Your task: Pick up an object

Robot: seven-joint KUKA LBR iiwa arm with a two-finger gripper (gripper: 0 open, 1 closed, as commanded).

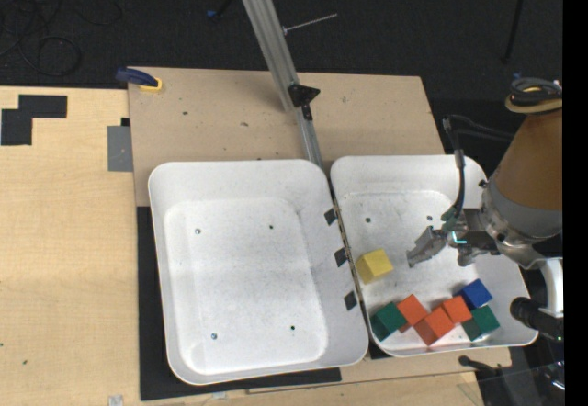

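My gripper (447, 250) hangs over the middle of the right bin (404, 184), its two fingers spread open with nothing between them. A yellow block (374, 265) lies just left of and below the left finger, apart from it. Along the bin's front edge sits a cluster: a green block (388, 319), an orange block (412, 308), a red block (434, 327), another orange block (457, 310), a blue block (476, 292) and a second green block (480, 323). The cluster lies below the gripper in the view.
The left bin (184, 188) stands beside the right one, with black clips (340, 255) on the shared rim. A slanted aluminium rail (271, 37) rises behind the bins. The arm's orange band (537, 156) fills the right side.
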